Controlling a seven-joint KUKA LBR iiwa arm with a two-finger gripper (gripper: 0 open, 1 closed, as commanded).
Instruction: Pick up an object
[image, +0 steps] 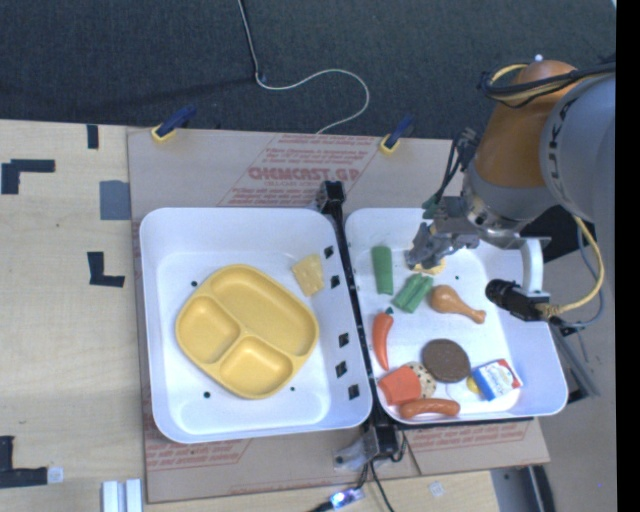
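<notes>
We found the two-finger gripper (428, 256) low over the upper part of the right-hand shallow white bin (553, 372). Whether it was spread or pressed together we could not tell at this slant. A small yellowish piece showed at its tip; we could not tell whether it was gripped.

Just below the tip lay a short green vegetable-shaped toy (411, 293), tilted, and beside that, to the left, an upright green plastic stick (382, 269). To the right of the tilted piece lay a brown plastic drumstick (457, 301). Lower in the same bin we noted a slim orange-red pepper-shaped toy (382, 338), a round dark-brown patty (444, 359), a blue-and-white carton (495, 380), a red block (399, 384) and a reddish sausage (430, 408) near the bottom edge.

The left-hand white bin (162, 232) held a yellow compartment tray (246, 329) and a pale yellow wedge (308, 274) near the divider.
</notes>
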